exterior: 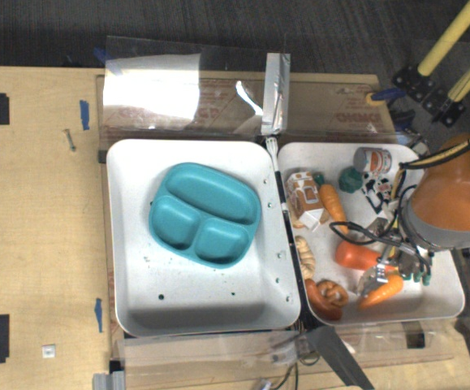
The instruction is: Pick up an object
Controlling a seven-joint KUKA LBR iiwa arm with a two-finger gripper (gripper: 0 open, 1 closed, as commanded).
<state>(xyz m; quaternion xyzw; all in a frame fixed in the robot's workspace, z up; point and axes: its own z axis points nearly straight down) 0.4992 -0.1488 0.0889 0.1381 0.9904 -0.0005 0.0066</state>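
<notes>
The gripper (378, 276) is low in the right-hand shallow white bin (450, 303), hanging under the grey arm's orange band (454, 193) among a tangle of black cables. Whether it is clenched or released I cannot tell — the wrist and wiring cover it from this slanted view, and nothing can be seen held.

Directly around it lie the likely candidates: an orange plastic carrot (383, 292) just beside it toward the bin's near wall, and a squat red-orange cup-like piece (355, 255) on its left. Further left sit a round reddish-brown toy (327, 293), a pale knobbly strip (305, 254) along the bin's divider, a second, longer orange carrot (331, 205), a small brown-and-white carton (303, 192), a teal lump (351, 179) and a small grey can (373, 162) near the far wall. The left white bin (133, 295) holds a turquoise sectioned plastic tray (204, 212).

The risks, as I judge them, come from crowding. The carrot is tapered and smooth, so a closing grip may squeeze it out sideways. The red-orange piece lies close enough that a finger could land on it instead — pushing both things rather than catching either. The near bin wall also leaves little room beside the carrot.
</notes>
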